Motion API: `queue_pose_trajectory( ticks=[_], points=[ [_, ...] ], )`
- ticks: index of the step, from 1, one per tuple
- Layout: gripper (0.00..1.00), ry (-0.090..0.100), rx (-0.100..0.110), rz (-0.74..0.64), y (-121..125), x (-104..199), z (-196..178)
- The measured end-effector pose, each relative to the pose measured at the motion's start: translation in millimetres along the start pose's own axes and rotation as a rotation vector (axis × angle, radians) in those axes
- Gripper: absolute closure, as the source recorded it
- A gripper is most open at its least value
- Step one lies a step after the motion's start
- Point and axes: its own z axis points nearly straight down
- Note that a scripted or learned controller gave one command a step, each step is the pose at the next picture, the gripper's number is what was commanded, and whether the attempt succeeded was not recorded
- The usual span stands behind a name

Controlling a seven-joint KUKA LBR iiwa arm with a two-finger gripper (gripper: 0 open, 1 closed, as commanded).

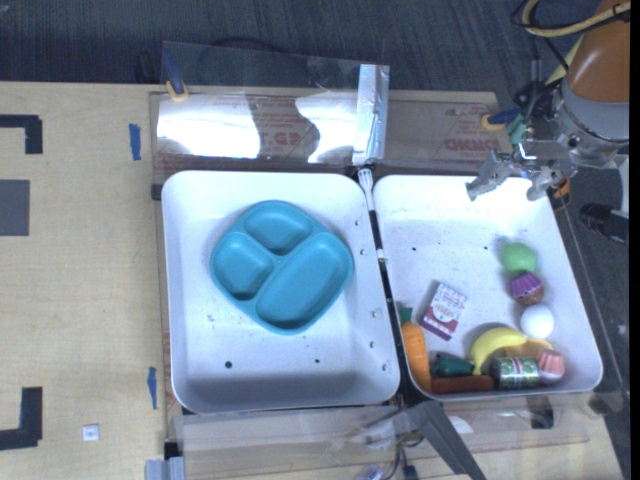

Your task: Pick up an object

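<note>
The right bin holds several small items along its near and right sides: a green round piece, a purple cupcake-like piece, a white egg, a yellow banana, a small can, a red-and-white box and an orange carrot. My gripper hangs over the bin's far right corner, above and behind the green piece. Its fingers stand apart, open, with nothing between them.
The left bin carries a blue divided plate. A clear plastic sheet and cardboard lie behind the bins. A raised divider separates the two bins. Yellow cable loops at the top right by the arm.
</note>
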Motion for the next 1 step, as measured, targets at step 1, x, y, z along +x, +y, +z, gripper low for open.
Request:
queue_pose_trajectory(
  ticks=[1],
  points=[
    [0.00,0.000,0.000,-0.130,-50.8,-45.3,17.7]
  ],
)
